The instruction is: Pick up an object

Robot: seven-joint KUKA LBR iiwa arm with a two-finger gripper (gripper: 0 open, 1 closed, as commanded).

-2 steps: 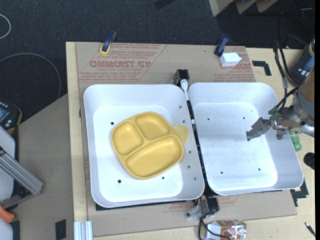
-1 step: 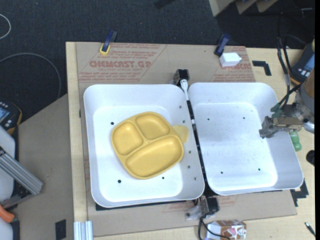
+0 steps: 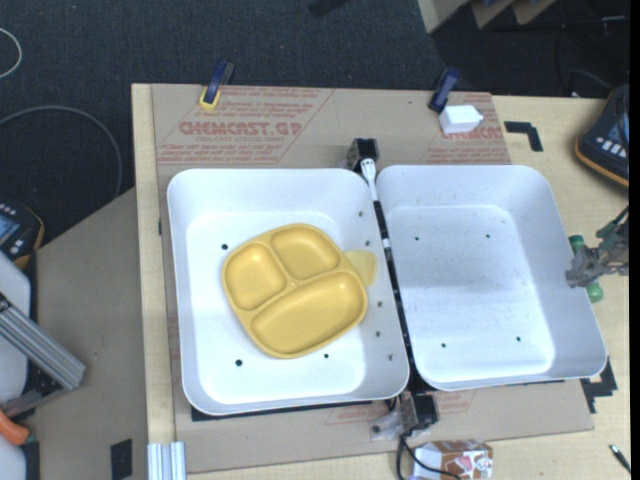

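Dark carpet surrounds a cardboard-topped bench (image 3: 300,118) carrying two shallow white bins side by side. Left bin (image 3: 190,268) holds the one pickable item: a yellow divided plate (image 3: 293,290), three compartments, sitting a little right of bin centre and rotated, with its big compartment toward 5 o'clock. A small pale yellow piece (image 3: 362,264) pokes out from under the plate's edge at 3 o'clock; can't tell what it is. Right bin (image 3: 470,198) is bare white floor with a few dark dots. Gripper (image 3: 585,273) sits at the 3 o'clock edge of the right bin, well apart from the plate; too small and cluttered to tell whether the claw is released or clenched, and nothing visibly held. Judgement: approach not started. The plate is flat and wide, so pinching across it looks hopeless; better to come straight down and straddle a raised rim or divider ridge. Risk: fingers skate off the smooth plastic. Legible print on the cardboard: "CHEMCAST GP" in red at 12 o'clock, partly repeated right; the smaller lines are unreadable.
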